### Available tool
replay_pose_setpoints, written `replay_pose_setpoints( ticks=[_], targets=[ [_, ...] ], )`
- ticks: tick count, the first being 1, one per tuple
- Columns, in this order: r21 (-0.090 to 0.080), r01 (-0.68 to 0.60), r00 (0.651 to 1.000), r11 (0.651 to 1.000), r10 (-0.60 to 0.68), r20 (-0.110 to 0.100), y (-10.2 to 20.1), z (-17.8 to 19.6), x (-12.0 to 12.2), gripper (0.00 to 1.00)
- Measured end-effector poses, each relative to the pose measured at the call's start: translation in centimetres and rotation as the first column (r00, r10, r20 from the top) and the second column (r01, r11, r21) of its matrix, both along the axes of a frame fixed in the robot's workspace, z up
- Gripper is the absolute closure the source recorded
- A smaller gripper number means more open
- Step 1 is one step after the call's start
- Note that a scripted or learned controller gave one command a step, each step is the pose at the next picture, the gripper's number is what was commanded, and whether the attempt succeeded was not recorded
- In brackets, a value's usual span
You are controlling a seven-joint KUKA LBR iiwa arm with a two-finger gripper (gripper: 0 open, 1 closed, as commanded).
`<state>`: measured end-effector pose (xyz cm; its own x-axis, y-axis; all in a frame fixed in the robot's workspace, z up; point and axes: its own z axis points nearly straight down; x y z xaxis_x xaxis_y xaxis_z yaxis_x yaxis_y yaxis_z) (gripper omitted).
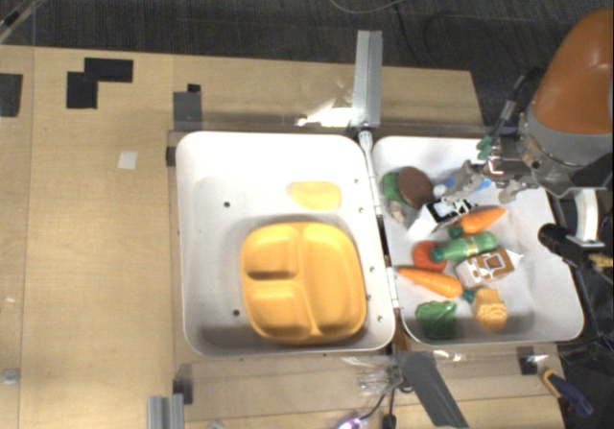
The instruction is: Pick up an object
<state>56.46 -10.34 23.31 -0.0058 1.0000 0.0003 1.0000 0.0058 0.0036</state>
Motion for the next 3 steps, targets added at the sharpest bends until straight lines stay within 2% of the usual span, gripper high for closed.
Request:
replay_pose_setpoints(
  ticks=[1, 2, 3],
  targets=[
    [0.0, 0.012, 1.0, 1.0, -0.012, 0.0, -0.1, -5.5, -3.2, 0.0],
    [0.0, 0.159, 0.987, 0.987, -0.159, 0.001, -8.4, -5.8, -7.6, 0.0],
    [-0.003, 0.077, 0.997, 0.997, -0.077, 0.015, -6.8, -14.3, -4.3, 0.0]
  ],
)
